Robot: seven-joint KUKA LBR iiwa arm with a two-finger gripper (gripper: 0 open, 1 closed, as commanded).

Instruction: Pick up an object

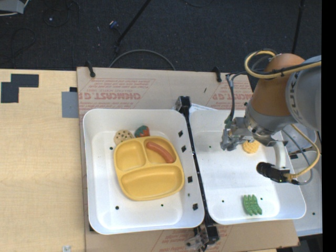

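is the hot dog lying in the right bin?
No, the hot dog lies in a top compartment of the yellow tray, which sits in the left bin.

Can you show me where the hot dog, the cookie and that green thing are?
hot dog [160, 151], camera view, middle of the sausage
cookie [123, 136], camera view, centre of its top face
green thing [252, 205], camera view, middle of the ridged body

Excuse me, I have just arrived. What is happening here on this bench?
A robot arm reaches into the right bin. Its end effector hangs low there, beside a small yellow item; nothing is seen in its grip. A green item lies near the front of that bin. The left bin holds a yellow tray with a sausage in one compartment, and a cookie behind the tray.
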